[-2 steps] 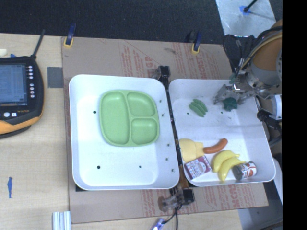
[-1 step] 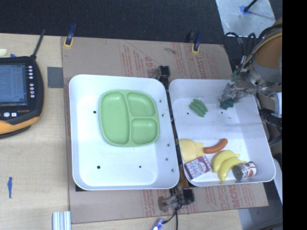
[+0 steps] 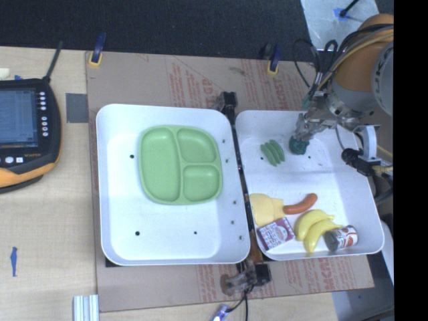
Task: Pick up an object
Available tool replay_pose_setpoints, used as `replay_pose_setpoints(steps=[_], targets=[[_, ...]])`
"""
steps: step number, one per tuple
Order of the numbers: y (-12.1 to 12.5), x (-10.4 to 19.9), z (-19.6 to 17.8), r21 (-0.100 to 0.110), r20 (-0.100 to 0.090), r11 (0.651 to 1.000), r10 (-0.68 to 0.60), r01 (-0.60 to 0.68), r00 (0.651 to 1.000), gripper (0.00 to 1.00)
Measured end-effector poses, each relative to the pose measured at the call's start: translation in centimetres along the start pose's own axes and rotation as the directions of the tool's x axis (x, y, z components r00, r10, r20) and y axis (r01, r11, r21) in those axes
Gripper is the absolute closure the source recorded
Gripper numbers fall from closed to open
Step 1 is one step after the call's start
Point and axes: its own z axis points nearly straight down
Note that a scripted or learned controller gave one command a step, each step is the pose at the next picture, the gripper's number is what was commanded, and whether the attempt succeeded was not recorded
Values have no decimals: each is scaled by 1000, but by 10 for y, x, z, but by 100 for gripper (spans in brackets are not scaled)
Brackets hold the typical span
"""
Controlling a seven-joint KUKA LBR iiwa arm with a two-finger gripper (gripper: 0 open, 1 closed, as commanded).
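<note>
My gripper [image 3: 299,141] hangs low over the far end of the right-hand shallow white bin [image 3: 348,179], right at a small dark teal rounded object [image 3: 298,146]. From this slanted view I cannot tell whether my jaws stand apart or together, nor whether the teal piece sits between them or merely under them.

Just beside it, toward the left bin, lies a ribbed green pickle-shaped toy [image 3: 273,151]. Well apart, at the near end, crowd a yellow plastic banana [image 3: 314,227], an orange-red sausage [image 3: 300,203], a pale yellow wedge [image 3: 266,209], a small red-and-white packet [image 3: 275,233] and a little tin lying on its side [image 3: 342,239]. The left white bin [image 3: 120,199] holds a pale green divided plate [image 3: 179,164].

The risk I judge greatest is that the teal thing is small and rounded: if my jaws close off-centre it may squirt out sideways and roll toward the pickle or the bin wall. Lifting too soon, on a shallow pinch, could drop it. My cables near the bin's right rim might also snag.
</note>
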Motion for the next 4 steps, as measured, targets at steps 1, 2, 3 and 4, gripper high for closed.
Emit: replay_pose_setpoints(steps=[1, 2, 3, 4], targets=[[0, 0, 0, 0, 0, 1000, 0, 0, 1000, 0], [6, -3, 47, -7, 1, 1000, -1, 1, 1000, 0], [6, -3, 36, -6, 1, 1000, -5, 5, 1000, 100], [-6, 44, 31, 1, 1, 1000, -1, 1, 1000, 100]])
